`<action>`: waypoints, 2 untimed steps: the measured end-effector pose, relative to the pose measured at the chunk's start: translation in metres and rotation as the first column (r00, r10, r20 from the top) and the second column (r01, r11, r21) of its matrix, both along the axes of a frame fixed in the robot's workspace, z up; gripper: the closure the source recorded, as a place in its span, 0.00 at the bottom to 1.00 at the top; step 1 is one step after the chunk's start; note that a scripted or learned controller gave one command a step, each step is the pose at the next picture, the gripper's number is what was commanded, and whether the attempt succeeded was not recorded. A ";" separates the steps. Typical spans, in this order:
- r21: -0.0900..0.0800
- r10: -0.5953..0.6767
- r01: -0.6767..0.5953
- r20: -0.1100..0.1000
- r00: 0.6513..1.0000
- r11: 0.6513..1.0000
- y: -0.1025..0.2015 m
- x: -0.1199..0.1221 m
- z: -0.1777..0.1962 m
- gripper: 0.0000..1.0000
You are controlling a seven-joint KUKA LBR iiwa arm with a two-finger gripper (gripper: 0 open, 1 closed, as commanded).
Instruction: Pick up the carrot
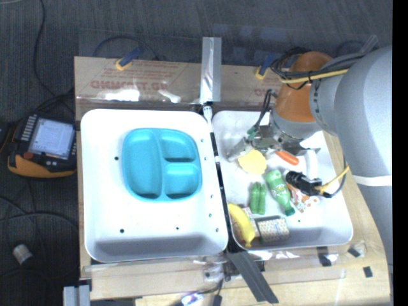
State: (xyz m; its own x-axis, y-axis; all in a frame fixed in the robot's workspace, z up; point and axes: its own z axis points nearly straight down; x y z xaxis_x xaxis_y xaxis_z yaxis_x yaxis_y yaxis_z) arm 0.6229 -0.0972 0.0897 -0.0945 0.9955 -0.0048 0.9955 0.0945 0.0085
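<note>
Grey arm (357,101), orange band (299,104), yellow cable (319,72)

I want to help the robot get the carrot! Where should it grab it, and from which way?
Best around the middle of the carrot, coming straight down from above. It is a thin orange stick lying flat in the right bin, so its long sides are easiest to pinch. The end effector hangs just left of it, beside a yellow round piece.

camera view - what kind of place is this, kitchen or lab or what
Most likely a robotics lab test bench, not a kitchen. Two white bins sit on a board over carpet, the right one holding toy food such as a banana. A grey robot arm reaches in, and a handheld control pendant lies on the floor.
</note>
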 end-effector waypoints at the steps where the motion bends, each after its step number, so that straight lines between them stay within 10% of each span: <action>1: 0.002 -0.069 0.069 -0.011 0.998 0.998 -0.058 -0.007 0.042 0.00; 2: 0.005 -0.003 0.003 -0.011 1.000 1.000 0.005 -0.006 0.099 0.00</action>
